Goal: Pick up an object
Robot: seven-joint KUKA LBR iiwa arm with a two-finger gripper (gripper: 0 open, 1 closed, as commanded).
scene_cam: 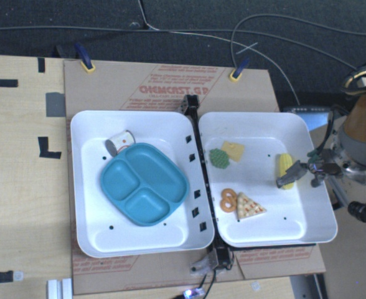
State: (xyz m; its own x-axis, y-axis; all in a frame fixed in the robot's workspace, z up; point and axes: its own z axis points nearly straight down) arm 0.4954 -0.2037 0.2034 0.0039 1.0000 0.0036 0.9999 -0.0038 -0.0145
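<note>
My gripper (302, 177) reaches in over the right rim of the right bin (267, 122), low above its right side. Its two dark fingers stand apart, open, with nothing between them. The left finger (287, 177) lies against the lower end of a yellow corn cob (284, 161). Further left in the same bin are a yellow cheese wedge (234, 150), a green knobbly piece (219, 158), a brown pretzel (228, 200) and a pizza slice (250, 207).
The left bin (89, 229) holds a blue divided plate (144, 183) and a small white and grey can (120, 143) lying on its side. A black divider (198, 167) joins the bins. Cables run across the dark floor behind.
</note>
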